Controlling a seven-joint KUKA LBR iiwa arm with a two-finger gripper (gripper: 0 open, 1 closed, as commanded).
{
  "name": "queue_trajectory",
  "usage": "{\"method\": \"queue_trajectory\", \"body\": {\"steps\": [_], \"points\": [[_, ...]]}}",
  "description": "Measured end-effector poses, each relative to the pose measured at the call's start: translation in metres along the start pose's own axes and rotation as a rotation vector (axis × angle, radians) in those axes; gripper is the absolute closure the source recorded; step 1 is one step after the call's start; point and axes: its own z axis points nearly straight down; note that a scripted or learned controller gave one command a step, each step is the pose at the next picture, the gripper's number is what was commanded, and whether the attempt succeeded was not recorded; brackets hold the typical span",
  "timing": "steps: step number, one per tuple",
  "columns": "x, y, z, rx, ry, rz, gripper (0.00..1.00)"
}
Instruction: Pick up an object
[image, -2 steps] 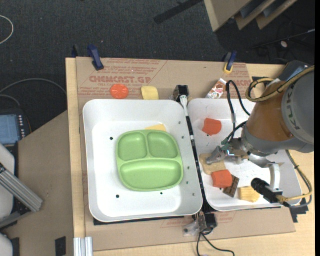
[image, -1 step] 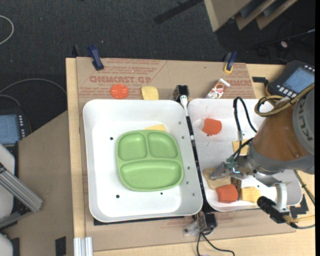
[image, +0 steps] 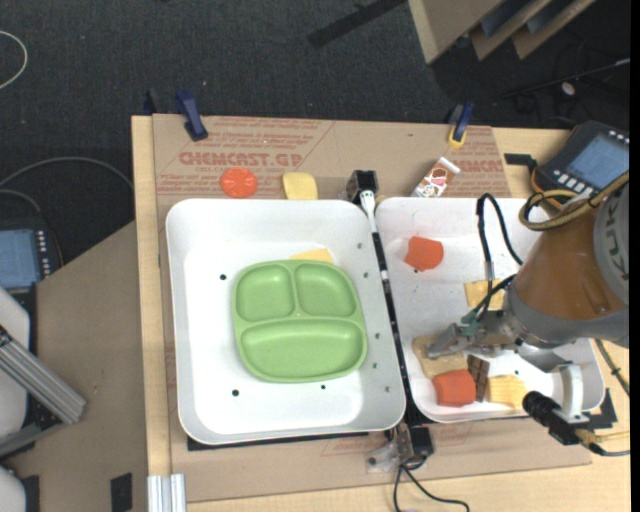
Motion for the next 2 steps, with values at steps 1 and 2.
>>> {"method": "queue_trajectory", "body": {"steps": [1,2], "points": [[-0.019,0.046,0.001,0.0,-0.003,-0.001,0.0],[0.024,0.079,0.001,-0.002,-0.003,-0.004,0.0]]}}
